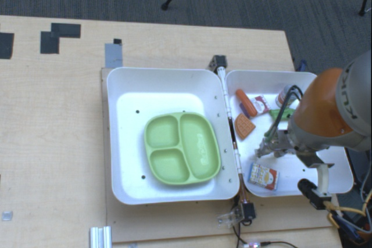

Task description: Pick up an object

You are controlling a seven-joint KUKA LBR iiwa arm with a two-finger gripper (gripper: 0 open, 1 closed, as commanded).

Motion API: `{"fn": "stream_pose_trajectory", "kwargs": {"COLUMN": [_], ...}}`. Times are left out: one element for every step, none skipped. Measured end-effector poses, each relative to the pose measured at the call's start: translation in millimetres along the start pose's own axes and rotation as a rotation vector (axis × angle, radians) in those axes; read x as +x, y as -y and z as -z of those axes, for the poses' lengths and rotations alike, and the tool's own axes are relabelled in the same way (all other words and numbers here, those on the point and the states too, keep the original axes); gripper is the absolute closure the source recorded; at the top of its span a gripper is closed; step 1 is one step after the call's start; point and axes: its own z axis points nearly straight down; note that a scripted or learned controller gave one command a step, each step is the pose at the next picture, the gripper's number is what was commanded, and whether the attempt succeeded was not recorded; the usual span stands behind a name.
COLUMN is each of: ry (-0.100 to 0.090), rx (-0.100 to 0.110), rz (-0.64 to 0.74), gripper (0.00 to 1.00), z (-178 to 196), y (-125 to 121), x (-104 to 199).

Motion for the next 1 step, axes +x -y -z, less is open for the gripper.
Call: {"fn": "stream_pose_trajectory", "kwargs": {"ry": [-0.011], "rx": [0.019], "rz": [0.004], "gripper": [1.0], "z": [85.9], "y": [-3.0], "x": [72.4]}}
